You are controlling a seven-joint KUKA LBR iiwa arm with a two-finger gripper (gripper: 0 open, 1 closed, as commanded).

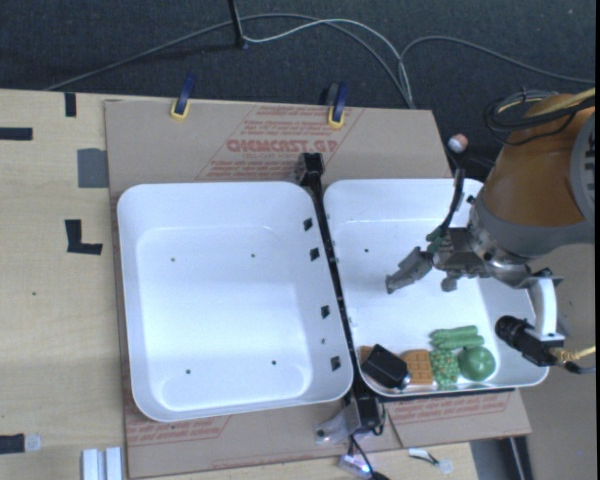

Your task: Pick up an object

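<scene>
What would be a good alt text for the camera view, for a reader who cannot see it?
A grey and orange robot arm reaches from the right over the right white bin, its gripper above the bin floor. Green toys, an orange block and a black object lie along the near edge, beside the left bin.

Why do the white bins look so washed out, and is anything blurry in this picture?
In the camera view, even overhead light bleaches the left bin and right bin almost featureless, with soft shadows along their walls; the gripper looks slightly smeared, and the green toys are soft-edged, their details too blurred to read.
</scene>
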